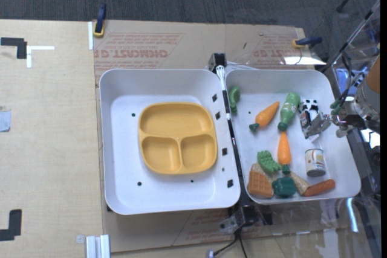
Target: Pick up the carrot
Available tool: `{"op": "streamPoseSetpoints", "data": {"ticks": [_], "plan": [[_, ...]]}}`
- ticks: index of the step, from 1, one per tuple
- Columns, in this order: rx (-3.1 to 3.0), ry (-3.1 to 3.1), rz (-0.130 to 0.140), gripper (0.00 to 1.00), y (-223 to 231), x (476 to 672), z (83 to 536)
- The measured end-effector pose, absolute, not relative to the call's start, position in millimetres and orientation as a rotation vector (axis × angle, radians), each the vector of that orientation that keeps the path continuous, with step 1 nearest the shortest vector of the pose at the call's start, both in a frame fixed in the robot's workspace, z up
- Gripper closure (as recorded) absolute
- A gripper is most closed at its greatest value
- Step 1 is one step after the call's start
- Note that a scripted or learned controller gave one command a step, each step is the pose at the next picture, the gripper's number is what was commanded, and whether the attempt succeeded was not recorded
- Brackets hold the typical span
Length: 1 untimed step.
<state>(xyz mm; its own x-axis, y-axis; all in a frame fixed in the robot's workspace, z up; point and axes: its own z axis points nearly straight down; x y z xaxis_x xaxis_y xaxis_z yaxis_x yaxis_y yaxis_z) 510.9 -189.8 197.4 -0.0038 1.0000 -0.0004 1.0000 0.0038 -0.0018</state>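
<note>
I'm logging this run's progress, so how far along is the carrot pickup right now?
Nothing looks done yet. Two carrots lie in the right bin: one carrot tilted near the green bottle, another carrot upright below it. In hand: the gripper sits near the bin's right side, beside the small can, with no carrot between its fingers. Left: reaching a carrot, closing on it and lifting.

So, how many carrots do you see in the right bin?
2. One carrot lies tilted in the upper middle of the right bin, beside the green bottle. The other carrot stands lengthwise below it, near the waffle. None seems hidden.
</note>
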Motion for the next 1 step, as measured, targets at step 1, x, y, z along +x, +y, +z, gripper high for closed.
{"op": "streamPoseSetpoints", "data": {"ticks": [1], "plan": [[-2.428, -1.993, 0.002, 0.00, -138.1, 525.2, 91.5]]}}
